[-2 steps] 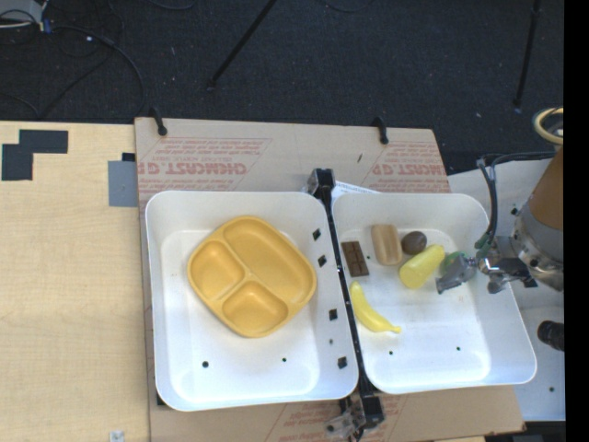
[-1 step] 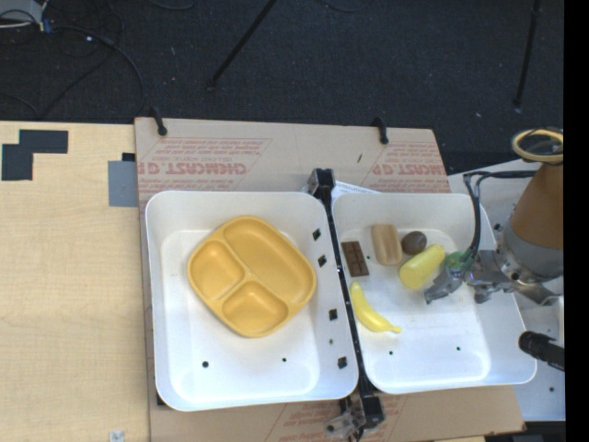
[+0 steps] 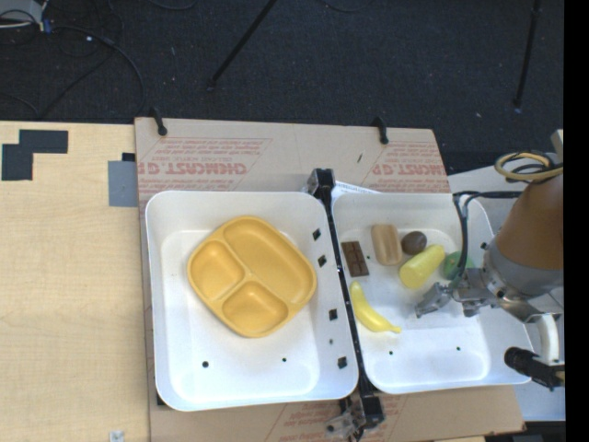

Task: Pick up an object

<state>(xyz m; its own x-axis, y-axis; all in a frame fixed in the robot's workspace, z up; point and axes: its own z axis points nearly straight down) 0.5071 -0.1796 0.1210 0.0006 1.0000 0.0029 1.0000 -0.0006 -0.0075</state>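
Left bin (image 3: 175,357): white, shallow, holding one yellow divided plate (image 3: 251,274) with three compartments, set at a slant near the middle.

Right bin (image 3: 433,366): white, shallow, joined to the left bin along a dark centre divider (image 3: 336,284).

Contents of right bin, all in its upper half:
- brown chocolate-bar piece (image 3: 355,258), next to the divider.
- tan block (image 3: 386,244), upright oblong, just right of the chocolate-bar piece.
- dark brown round item (image 3: 415,242), just beside the tan block.
- yellow-green oblong item (image 3: 421,266), tilted, below the round item.
- green item (image 3: 453,264), partly hidden behind the arm's cable, just right of the oblong item.
- yellow banana (image 3: 370,311), lying lower left, near the divider.

Arm (image 3: 538,228): grey with orange band, entering from the right over the right bin's right edge.

Claw (image 3: 434,301): low over the right bin floor, tips pointing left; too small and dark to tell whether apart or together; nothing seen between the tips.

Relation to claw: yellow-green oblong item just above and nearest; banana to the left, apart; green item just above right.

Bench (image 3: 64,293): pale wood surface left of the cardboard sheet (image 3: 276,159) under both bins.
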